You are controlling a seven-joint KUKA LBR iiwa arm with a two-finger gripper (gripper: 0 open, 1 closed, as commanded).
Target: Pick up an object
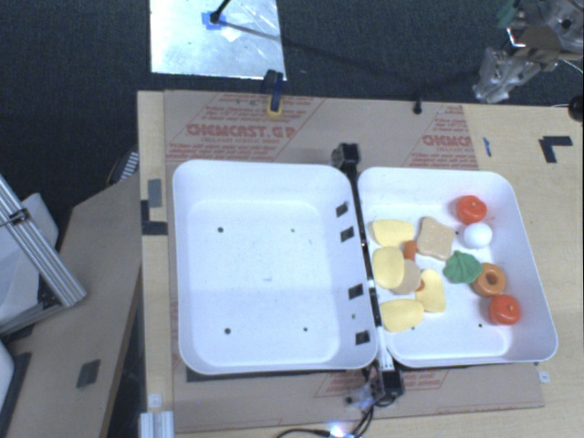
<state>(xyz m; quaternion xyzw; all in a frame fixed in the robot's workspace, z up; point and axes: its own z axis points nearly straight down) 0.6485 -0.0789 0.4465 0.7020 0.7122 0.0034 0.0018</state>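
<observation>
The right bin (529,245) holds a heap of toy food. There is a red tomato (471,209), a white egg (476,236), a tan toast slice (436,238), a green leaf (463,267), a brown doughnut (492,280) and a second red tomato (505,310). Several yellow pieces (390,266) lie along the bin's left side. My gripper (497,76) hangs at the top right, beyond the bench's far edge and well away from the food, with nothing seen in it.
The left bin (196,199) sits beside the right one, with a black hinge strip (359,254) between them. A shiny metal sheet (182,26) lies on the dark floor at the back left. An aluminium frame (36,254) stands at the left.
</observation>
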